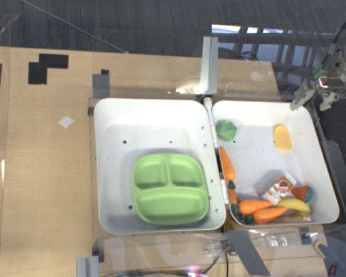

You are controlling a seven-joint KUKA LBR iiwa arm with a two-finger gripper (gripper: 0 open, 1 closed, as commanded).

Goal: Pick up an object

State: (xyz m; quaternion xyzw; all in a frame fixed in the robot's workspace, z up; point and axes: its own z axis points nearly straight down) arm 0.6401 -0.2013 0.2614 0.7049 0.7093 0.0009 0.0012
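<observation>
The gripper sits at the far right corner of the right bin, over its rim rather than over the contents. Whether it is spread or pressed together cannot be told; nothing visibly sits in it. Judgement: no pick has begun, and the arm looks parked clear of the bins so the camera has an open view of them.

Candidate objects all lie in the right bin, on the near and left side of the gripper:
- yellow piece: closest to the gripper, just inward from it, lying alone on bare floor.
- green ball: further left, close against the dividing wall.
- carrot: lying along that same wall, nearer the camera.
- pile in the corner far from the gripper: banana, two more carrots, a small printed packet, all touching or overlapping.

Left bin, well apart from the gripper, holds a green divided tray, lying flat.

Assessment: the yellow piece is the easiest target, since it is isolated with room on either side. The ball and the wall carrot leave little clearance against the divider. The pile risks a grasp on two things at once or a slip. The tray looks too wide and flat for a pinch.
</observation>
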